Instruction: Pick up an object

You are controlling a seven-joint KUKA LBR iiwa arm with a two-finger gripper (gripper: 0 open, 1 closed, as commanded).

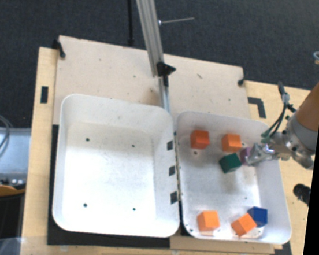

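Observation:
Several small blocks lie in the right bin [274, 186]. A dark green block [230, 162] sits tilted near the middle. Two orange blocks [200, 138] [231, 142] lie toward the far side. Another two orange blocks [208, 220] [244, 224] and a blue block [258, 215] are near the front rim. My gripper [250, 155] reaches in from the right, low over the bin. Its tip is right beside the green block's upper right edge and just below the far right orange block. Whether it touches the green block is unclear.
The left bin [114, 164] stands beside the right one, with a divider edge [175, 173] between them. A slanted metal rail [152, 30] rises behind the bins. A grey device with cables [4, 159] sits off the bench at the left.

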